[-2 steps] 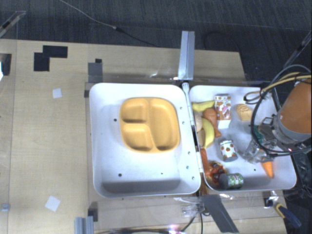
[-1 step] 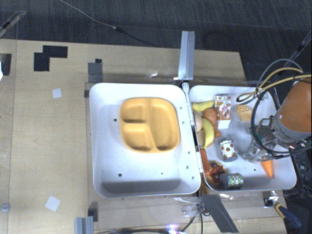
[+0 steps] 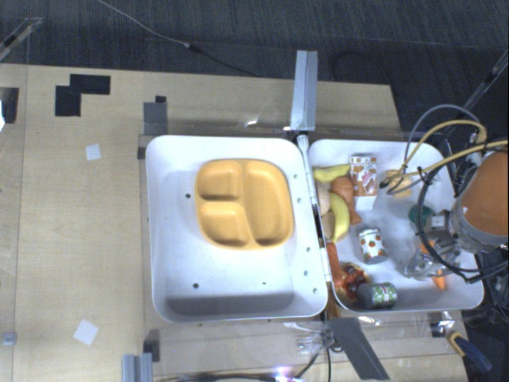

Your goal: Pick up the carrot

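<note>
Where the arm [image 3: 485,201] reaches into the right bin [image 3: 398,146], the gripper [image 3: 425,263] is recorded at the frame's lower right; whether it is open or closed cannot be told. A small orange piece, apparently the carrot [image 3: 440,280], is noted just beside it, near the bin's lower right corner.

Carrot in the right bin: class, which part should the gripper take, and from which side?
Take its upper stretch from straight above, closing across the narrow width. The carrot seems to lie flat along the left wall of the right bin, its lower end crowded by a green can, so a sideways approach looks blocked.
</note>
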Robot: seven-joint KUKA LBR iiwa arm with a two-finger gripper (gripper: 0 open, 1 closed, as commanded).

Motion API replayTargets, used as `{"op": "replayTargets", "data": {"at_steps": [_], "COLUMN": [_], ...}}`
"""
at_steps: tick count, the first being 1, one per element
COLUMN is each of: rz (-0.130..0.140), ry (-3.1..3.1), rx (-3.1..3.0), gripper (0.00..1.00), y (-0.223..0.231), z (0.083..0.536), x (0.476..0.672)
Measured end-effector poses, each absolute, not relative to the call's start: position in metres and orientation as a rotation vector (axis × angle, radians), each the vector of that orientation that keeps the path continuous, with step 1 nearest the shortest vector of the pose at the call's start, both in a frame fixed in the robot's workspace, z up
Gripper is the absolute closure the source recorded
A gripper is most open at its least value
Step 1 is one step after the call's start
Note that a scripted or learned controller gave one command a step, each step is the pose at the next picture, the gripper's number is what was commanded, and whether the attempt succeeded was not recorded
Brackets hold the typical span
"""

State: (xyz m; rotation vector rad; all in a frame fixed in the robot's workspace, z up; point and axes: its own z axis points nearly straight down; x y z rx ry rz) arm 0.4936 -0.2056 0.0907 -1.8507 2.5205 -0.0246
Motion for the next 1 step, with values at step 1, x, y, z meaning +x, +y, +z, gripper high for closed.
{"op": "replayTargets", "data": {"at_steps": [1], "rz": [-0.013], "ry": [2.599], "rx": [-1.747], "gripper": [1.0], "y": [-0.177], "z": [0.1659], "x": [0.4905]}}
